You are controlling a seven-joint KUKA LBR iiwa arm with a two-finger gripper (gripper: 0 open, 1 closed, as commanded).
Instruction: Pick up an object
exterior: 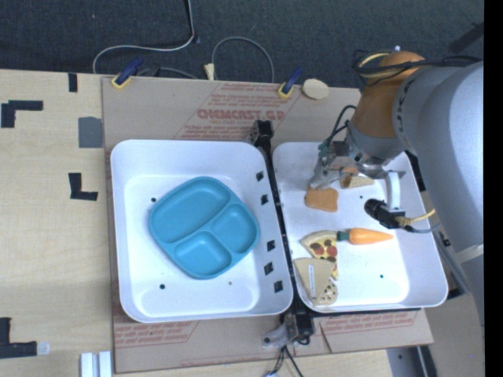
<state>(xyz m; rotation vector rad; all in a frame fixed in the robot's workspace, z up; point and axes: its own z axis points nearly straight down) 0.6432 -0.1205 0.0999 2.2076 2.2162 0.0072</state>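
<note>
The right bin [416, 283] holds several toy foods. A brown bread-like piece [321, 201] lies near its upper left, with a tan piece [356, 181] just to the right of it. An orange carrot [368, 237], a pizza slice [321, 247] and a pale wedge [314, 278] lie lower in the bin. My gripper [328, 173] hangs low over the bin, directly above the brown piece and beside the tan one. Nothing visibly sits in its grasp.
The left bin [126, 210] holds a blue divided plate [204, 226]. A small beige round thing [315, 89] lies on the cardboard beyond the right bin. The arm's grey body covers the right bin's upper right corner.
</note>
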